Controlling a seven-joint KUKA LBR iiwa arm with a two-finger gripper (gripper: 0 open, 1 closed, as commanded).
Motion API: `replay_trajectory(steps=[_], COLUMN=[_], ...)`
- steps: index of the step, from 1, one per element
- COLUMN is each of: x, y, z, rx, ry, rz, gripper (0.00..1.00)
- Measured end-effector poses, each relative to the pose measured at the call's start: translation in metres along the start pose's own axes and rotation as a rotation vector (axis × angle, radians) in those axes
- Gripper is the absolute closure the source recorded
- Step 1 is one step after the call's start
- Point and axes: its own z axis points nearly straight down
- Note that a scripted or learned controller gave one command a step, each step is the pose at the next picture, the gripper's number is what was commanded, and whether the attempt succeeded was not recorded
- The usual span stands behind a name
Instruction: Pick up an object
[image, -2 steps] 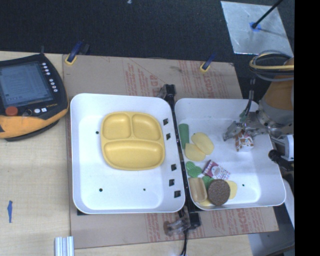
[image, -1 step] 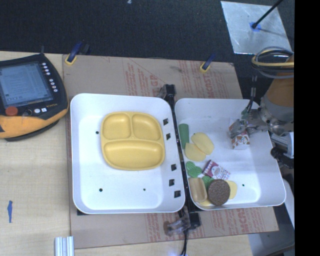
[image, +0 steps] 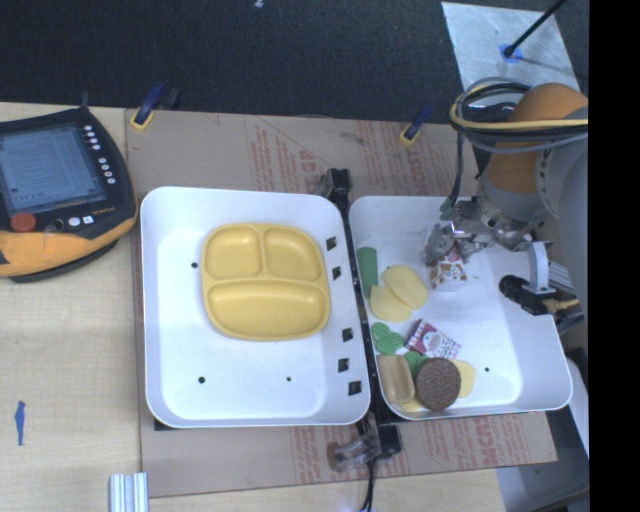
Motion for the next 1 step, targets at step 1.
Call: replay_trajectory(steps=[1], x=[0.0796], y=[0.0062], z=[-0.1057], rx=[-0.039], ry=[0.004], rz=[-0.006], gripper=[1.00])
